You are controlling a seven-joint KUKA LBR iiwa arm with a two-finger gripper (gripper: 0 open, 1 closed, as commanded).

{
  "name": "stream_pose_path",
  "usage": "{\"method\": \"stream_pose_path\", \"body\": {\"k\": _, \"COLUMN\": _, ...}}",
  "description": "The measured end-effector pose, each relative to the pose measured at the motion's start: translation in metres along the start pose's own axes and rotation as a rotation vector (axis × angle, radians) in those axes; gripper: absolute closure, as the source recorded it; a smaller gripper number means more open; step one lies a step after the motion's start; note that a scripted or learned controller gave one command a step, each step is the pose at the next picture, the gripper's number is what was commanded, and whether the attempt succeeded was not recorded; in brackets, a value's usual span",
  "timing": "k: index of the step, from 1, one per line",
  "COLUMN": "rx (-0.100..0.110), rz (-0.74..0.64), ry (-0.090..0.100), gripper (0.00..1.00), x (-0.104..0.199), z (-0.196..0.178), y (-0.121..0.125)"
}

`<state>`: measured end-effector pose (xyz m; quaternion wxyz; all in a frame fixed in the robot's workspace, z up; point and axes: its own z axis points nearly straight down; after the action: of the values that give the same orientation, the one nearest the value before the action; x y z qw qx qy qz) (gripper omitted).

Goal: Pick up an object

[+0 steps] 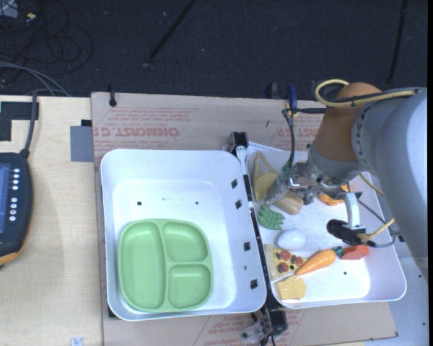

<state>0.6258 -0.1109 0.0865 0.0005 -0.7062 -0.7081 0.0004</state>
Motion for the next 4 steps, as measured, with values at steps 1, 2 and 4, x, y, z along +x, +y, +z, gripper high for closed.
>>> {"method": "stream_pose_path", "body": {"k": 1, "rx": 0.010, "rz": -0.001, "ry": 0.003, "gripper": 1.00, "x": -0.001, "z": -0.007, "y": -0.002}}
{"method": "stream_pose_path", "body": {"k": 2, "rx": -0.003, "rz": -0.002, "ry": 0.002, "gripper": 1.00, "x": 0.069, "z": -0.133, "y": -0.025}}
{"method": "stream_pose_path", "body": {"k": 4, "rx": 0.010, "rz": 0.008, "ry": 0.000, "gripper": 0.00, "x": -0.012, "z": -0.039, "y": -0.026}}
